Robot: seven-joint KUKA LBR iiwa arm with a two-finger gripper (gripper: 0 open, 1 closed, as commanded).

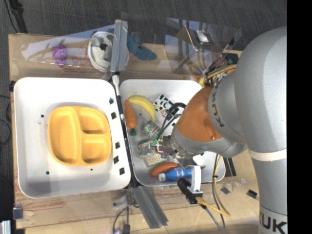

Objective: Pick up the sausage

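The sausage is a short reddish-orange link lying near the front wall of the right bin, against a blue and white bottle. My gripper hangs low over the middle of that bin, just behind the sausage and a little to its left. The orange wrist band and the grey arm hide the right half of the bin. Nothing shows in the gripper's hold.
An orange carrot, a banana, a green packet and a black-and-white item lie in the right bin behind the gripper. The left bin holds a yellow divided tray. Clutter lines the bench's back edge.
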